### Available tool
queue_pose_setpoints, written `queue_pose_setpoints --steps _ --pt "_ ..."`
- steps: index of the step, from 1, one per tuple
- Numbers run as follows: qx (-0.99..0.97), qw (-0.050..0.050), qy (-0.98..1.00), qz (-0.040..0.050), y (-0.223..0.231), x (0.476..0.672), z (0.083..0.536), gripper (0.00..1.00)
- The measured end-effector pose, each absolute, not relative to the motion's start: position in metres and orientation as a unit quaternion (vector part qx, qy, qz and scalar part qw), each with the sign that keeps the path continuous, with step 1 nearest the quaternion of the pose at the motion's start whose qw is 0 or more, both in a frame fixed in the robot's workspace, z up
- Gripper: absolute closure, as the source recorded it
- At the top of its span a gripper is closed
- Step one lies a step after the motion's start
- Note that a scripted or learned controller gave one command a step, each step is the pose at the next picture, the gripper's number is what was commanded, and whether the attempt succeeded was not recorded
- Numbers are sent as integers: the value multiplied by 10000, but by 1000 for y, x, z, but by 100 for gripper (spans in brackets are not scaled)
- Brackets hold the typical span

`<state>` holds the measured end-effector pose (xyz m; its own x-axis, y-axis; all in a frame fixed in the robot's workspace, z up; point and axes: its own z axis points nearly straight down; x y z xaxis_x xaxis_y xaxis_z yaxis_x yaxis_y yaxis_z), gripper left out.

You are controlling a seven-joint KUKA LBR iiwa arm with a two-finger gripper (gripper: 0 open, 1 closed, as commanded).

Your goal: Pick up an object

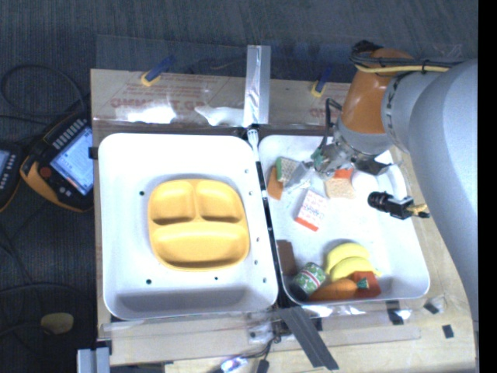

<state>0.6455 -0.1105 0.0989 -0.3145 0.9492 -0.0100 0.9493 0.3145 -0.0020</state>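
Note:
My gripper hangs low over the back of the right bin, under the orange band of the arm. Directly beside it lie an orange-and-white packet and a grey-green pouch. A white box with red print sits a little nearer the front. An orange wedge leans against the bin's left wall. At the front are yellow bananas, a green can, a carrot, a red item and a brown block.
The left bin holds a yellow divided tray. A handheld control pendant lies off the bench at the left. The grey arm covers the bench's right side.

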Motion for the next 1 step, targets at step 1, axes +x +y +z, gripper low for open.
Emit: queue_pose_setpoints --steps 1 --pt "5111 55 8595 14 -117 561 90 0"
